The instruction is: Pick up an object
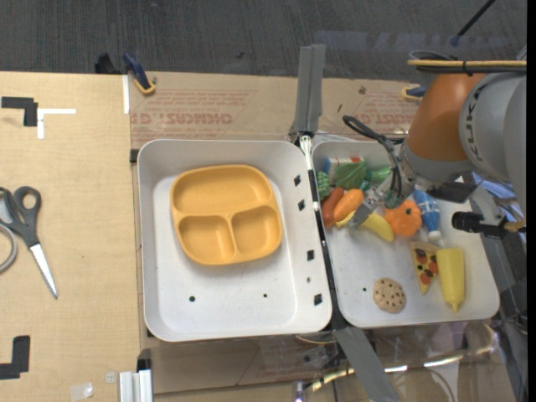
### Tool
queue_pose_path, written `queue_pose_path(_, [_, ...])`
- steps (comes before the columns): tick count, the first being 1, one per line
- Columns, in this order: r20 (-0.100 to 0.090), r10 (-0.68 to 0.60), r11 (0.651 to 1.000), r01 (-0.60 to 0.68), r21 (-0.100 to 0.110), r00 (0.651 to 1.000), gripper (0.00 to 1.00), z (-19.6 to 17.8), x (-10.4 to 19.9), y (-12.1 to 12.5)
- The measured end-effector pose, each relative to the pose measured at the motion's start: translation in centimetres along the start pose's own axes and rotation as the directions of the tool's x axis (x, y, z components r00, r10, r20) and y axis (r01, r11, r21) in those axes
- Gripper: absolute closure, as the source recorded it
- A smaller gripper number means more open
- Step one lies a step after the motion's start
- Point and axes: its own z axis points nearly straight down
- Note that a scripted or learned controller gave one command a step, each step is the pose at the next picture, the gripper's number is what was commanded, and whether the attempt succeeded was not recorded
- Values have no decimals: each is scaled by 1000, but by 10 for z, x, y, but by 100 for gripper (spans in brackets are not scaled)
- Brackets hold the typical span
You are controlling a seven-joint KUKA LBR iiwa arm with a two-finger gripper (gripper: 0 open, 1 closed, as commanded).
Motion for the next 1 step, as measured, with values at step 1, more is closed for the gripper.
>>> queue_pose_path(1, [2,-4,1000,4,2,1000,100,-9,0,0])
